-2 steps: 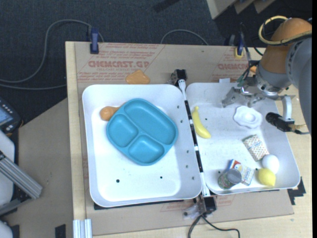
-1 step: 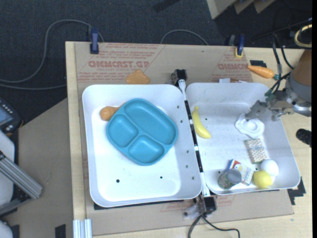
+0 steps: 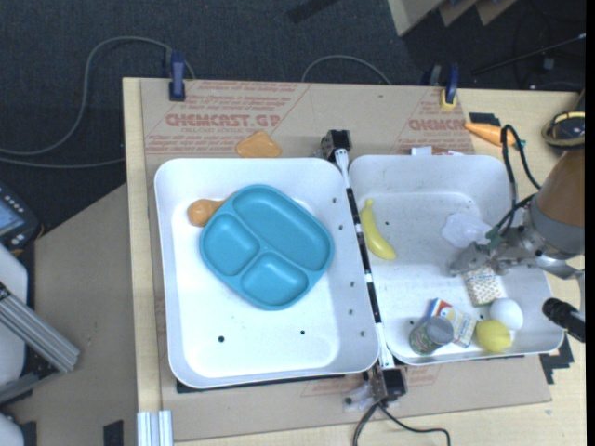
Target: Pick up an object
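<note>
Looking down from the camera view, you see the pick not yet done: the hand hangs low in the right bin, and whether it is spread or pinching you cannot tell. Nothing looks lifted. That bin holds a banana, a clear wrapper, a patterned packet, a can, a lemon and a white ball. The left bin holds a blue tray and an orange item.

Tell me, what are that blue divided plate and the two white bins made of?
The blue divided plate looks like moulded plastic: even colour, rounded compartments, a soft matte sheen. The white bins also seem to be thin formed plastic, smooth with rounded corners, though coated metal can't be excluded.
</note>
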### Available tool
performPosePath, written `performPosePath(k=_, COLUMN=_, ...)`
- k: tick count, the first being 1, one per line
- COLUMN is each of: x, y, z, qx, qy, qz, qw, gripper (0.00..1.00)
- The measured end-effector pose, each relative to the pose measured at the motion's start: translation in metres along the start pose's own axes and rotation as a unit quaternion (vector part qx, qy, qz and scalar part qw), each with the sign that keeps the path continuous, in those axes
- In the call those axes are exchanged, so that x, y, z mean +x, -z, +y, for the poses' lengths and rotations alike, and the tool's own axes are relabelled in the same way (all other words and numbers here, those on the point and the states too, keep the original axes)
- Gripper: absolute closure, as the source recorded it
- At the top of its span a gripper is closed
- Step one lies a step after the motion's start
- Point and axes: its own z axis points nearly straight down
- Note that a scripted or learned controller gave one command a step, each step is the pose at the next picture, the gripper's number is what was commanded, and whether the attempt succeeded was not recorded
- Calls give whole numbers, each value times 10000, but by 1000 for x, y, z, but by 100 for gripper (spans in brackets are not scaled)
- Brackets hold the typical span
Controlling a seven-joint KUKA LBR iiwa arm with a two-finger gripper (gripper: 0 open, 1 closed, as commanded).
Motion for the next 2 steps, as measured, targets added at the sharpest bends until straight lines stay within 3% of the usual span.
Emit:
performPosePath(k=1, x=-4, y=12, z=1, qx=-24, qy=-7, qz=-56, qw=10000, gripper=100)
performPosePath(k=2, x=90, y=0, z=-42, qx=2, qy=19, qz=-31, qw=10000, gripper=100)
